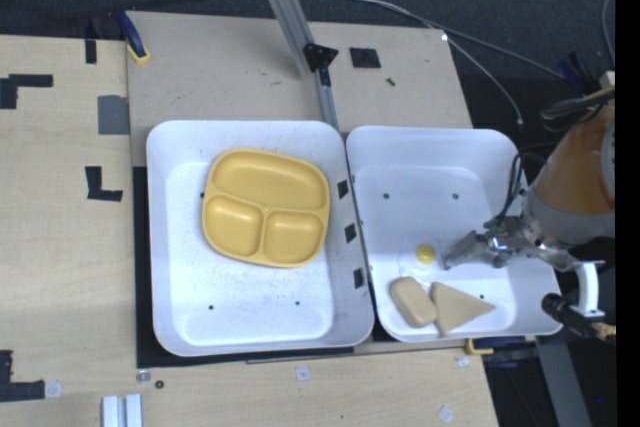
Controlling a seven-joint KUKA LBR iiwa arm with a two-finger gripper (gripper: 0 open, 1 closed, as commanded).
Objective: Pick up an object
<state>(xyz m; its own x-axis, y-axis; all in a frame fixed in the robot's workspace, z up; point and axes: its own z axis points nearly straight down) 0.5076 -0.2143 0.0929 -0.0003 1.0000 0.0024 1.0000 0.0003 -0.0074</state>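
In the right bin (430, 150) lie three small objects. A little yellow ball (425, 255) rests near the middle. Near the bin's front edge, a tan oval piece (410, 302) and a tan wedge (462, 307) lie side by side and touching. My gripper (458, 254) reaches in from the right and hangs low over the bin floor. It sits just right of the yellow ball and above the wedge, with nothing seen in it. The arm's orange band (580, 175) is at the right edge.
The left bin (175, 245) holds a yellow divided plate (267, 207) in its upper half. A grey metal post (285, 5) slants down to the gap between the bins. Cables run across the dark floor behind.
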